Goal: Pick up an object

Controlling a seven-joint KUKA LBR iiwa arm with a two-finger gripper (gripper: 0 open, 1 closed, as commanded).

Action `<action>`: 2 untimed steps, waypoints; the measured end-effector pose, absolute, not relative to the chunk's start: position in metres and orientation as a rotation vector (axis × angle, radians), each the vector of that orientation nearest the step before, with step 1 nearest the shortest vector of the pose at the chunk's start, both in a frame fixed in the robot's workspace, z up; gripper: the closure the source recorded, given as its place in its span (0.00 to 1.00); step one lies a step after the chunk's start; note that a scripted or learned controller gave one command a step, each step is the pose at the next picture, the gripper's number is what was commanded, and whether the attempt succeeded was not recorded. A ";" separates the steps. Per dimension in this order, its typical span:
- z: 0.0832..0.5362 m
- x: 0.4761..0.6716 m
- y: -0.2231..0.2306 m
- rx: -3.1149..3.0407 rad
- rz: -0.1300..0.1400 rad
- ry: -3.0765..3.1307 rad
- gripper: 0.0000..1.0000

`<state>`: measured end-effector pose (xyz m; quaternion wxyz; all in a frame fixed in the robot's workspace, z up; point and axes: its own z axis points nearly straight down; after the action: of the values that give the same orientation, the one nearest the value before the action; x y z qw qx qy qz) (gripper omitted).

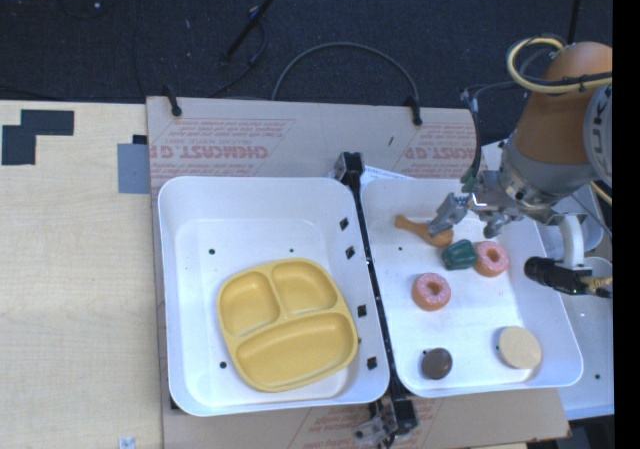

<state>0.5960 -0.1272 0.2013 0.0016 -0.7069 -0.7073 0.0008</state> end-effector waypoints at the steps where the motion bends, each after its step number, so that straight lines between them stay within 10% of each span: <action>1: 0.145 0.602 -0.133 -2.218 0.006 -2.218 0.00; 2: 0.117 0.606 -0.133 -2.227 -0.012 -2.227 0.00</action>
<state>0.6065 -0.1328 0.1168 -0.0039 -0.7070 -0.7072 -0.0040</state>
